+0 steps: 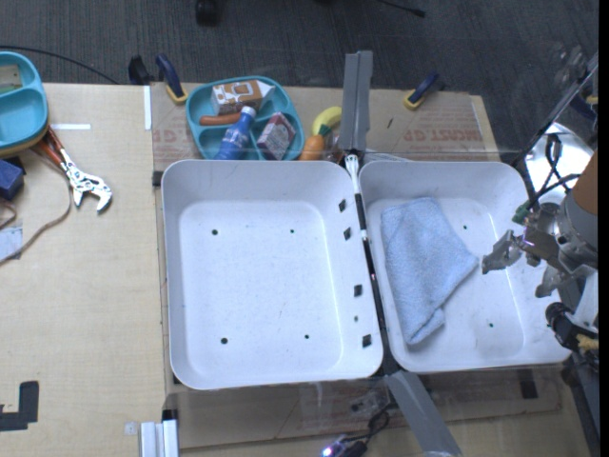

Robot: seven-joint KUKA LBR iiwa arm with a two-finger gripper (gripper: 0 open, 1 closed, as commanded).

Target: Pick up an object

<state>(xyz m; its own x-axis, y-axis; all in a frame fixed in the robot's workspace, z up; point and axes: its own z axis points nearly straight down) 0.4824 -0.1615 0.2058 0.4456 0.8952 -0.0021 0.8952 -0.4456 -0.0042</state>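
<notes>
While you look down on the two white bins, note that the pale blue cloth (423,265) lies crumpled in the right bin (495,336), toward its left wall. Your gripper (500,253) hovers just beside the cloth's right edge, at the arm's end reaching in from the right. Whether its fingers are apart or together cannot be told. The likely failure: closing at the thin edge could pinch only a fold that slips free, or miss the fabric and scrape the bin floor. The left bin (266,284) sits alongside.
</notes>
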